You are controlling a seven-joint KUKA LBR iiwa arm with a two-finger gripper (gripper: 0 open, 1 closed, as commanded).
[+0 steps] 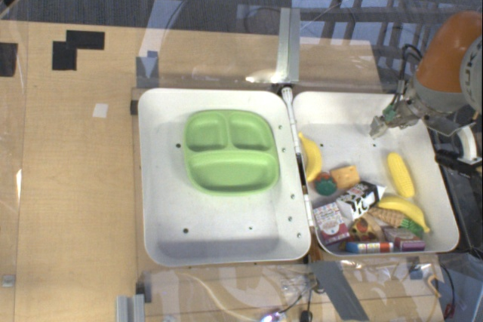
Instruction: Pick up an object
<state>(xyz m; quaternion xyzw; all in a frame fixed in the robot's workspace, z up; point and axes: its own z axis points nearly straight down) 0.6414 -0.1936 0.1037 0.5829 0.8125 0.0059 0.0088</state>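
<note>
The nearest candidate for picking was the corn cob (400,174), which lay in the right bin (332,117) below the pincer (379,126) and a little toward the arm's side, well apart from it. Beyond the cob, further below the pincer, a heap crowded the bin's near end: a banana (404,209), a black-and-white packet (356,198), a cracker-like block (346,176), a small green and red piece (326,184) and markers (377,245) along the wall. A second banana (310,156) rested against the divider, across the bin from the pincer.

We could not tell whether the pincer was spread or pressed together; nothing showed between its tips, and it hung over bare white floor at the bin's far end. We judged the step to be the approach. To do it well, we would aim for the cob, since it lay alone, and close across its narrow width, not along its length. The green divided plate (229,151) sat in the left bin (162,185), far across from the pincer.
</note>
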